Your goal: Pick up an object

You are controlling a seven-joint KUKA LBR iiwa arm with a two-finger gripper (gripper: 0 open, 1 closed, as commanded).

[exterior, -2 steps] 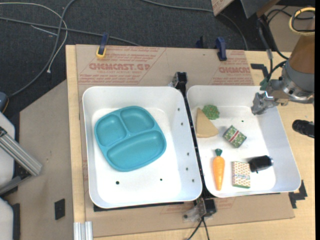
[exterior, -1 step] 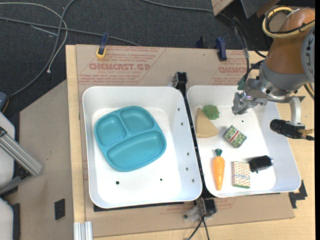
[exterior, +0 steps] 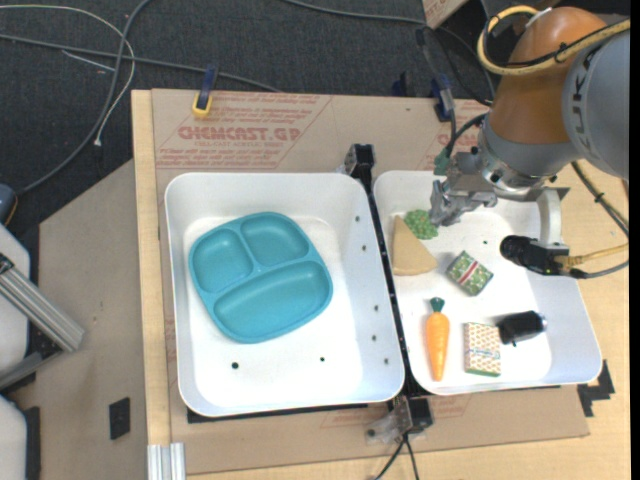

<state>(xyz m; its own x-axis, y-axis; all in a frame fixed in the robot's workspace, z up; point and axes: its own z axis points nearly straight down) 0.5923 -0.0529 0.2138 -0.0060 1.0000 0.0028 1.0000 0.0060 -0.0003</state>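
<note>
Overhead, arm [exterior: 545,78] in from 3 o'clock, gripper [exterior: 448,206] low over the right bin [exterior: 560,363].

Left bin [exterior: 190,268]: teal divided plate [exterior: 262,276] lying flat, near centre. Right bin, largest to smallest: tan wedge [exterior: 410,251] at 9 o'clock against the dividing wall; carrot [exterior: 437,338] at 7 o'clock, leaf end toward 12; red-and-green carton [exterior: 482,349] just beside it at 6 o'clock; small green packet [exterior: 468,273] near centre; black block [exterior: 520,326] at 4 o'clock; green leafy piece [exterior: 421,225] at 10 o'clock, touching the wedge's top. Gripper sits right at the leafy piece's 2 o'clock edge; whether the fingers are apart or together, cannot tell. Nothing seen gripped.
</note>
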